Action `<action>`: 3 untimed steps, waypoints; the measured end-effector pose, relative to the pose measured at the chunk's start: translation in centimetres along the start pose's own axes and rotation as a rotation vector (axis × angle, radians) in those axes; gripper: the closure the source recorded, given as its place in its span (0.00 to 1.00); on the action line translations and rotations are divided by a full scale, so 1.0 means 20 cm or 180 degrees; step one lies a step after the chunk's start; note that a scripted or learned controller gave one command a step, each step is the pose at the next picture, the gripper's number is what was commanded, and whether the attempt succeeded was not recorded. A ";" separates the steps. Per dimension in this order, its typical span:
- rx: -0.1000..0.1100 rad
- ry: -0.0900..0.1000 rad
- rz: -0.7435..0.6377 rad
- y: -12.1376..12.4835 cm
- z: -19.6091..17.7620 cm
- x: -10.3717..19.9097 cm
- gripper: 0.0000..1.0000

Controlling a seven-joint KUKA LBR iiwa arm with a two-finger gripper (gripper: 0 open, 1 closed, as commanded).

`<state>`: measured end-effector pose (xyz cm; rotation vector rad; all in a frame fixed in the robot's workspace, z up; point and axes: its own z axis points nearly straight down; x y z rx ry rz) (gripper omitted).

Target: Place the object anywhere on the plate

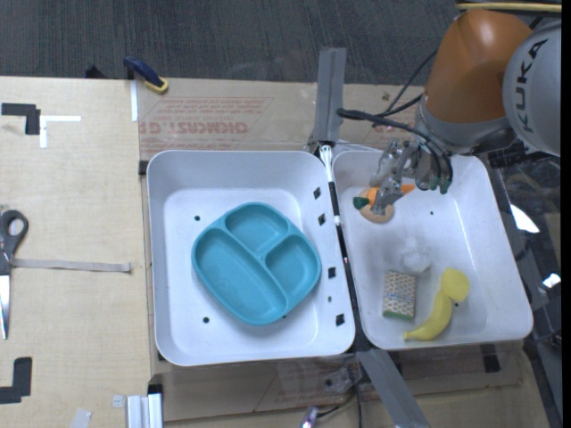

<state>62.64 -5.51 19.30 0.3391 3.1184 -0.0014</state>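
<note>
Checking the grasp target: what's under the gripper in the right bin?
Under the gripper lies a small orange-and-green object beside a tan piece; the gripper covers part of both.

Worktop (71, 319) is pale plywood, left side bare apart from black tape corner marks (22, 117) and a white tape strip. Scissors (9, 266) lie at the far left edge, with a grey tape strip (76, 266) running right from them. Brown cardboard sheet (223, 114) with mirrored red print sits under and behind the two white bins (161, 266). Blue-and-yellow clamp (145, 72) at the cardboard's back-left corner. Grey metal post (330, 92) rises between the bins at the back. Floor beyond is dark grey carpet (223, 16). Light is even, soft shadows.
</note>
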 end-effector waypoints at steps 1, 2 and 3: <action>-0.0006 0.0005 -0.0737 0.24 -0.09 0.28 1.00; -0.0007 0.0008 -0.1106 0.55 0.00 0.47 1.00; -0.0007 0.0007 -0.1105 0.55 0.00 0.47 0.00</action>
